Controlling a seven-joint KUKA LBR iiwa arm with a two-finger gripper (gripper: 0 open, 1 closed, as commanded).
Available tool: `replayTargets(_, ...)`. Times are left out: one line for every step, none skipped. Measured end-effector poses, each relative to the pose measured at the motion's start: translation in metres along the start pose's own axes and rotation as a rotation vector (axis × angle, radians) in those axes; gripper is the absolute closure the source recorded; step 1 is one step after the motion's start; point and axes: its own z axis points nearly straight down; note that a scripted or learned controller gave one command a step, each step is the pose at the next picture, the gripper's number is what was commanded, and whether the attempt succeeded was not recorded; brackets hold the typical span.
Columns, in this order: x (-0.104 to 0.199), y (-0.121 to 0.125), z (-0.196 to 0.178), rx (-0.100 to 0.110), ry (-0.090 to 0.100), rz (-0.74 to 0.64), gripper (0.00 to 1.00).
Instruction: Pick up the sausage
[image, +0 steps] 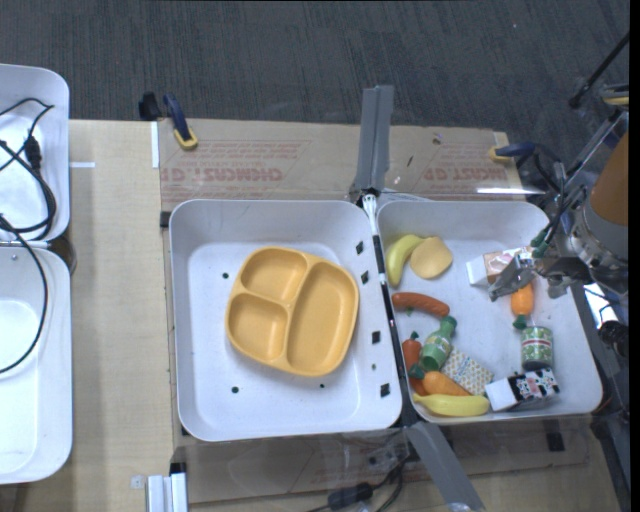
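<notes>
1. The sausage (421, 302) lies on the floor of the right bin (480, 215), toward its left side, just near of the banana (399, 257) and the pale yellow slice (431, 258) and just far of a green bottle (438, 345).
2. Its long axis runs roughly left to right, with the right end tipped slightly toward the near side.
3. The gripper (520, 272) hangs over the right part of the same bin, above a small carrot (522, 300) and beside a cream packet (496, 264). Whether it is open or closed cannot be told from this view, and nothing is visibly held.
4. From the gripper the sausage lies to the left and a little nearer, well apart.
5. Judged from this, the move ahead calls for travel leftward, then a descent across the sausage's short width.
6. The left bin (200, 400) holds a yellow divided plate (292, 311), which plays no part.
</notes>
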Motion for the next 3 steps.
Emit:
replayTargets(0.09, 0.011, 0.034, 0.0, 0.0, 0.068, 0.0)
replayTargets(0.096, 0.059, 0.022, 0.0, -0.002, 0.306, 0.0)
replayTargets(0.096, 0.059, 0.022, 0.0, -0.002, 0.306, 0.0)
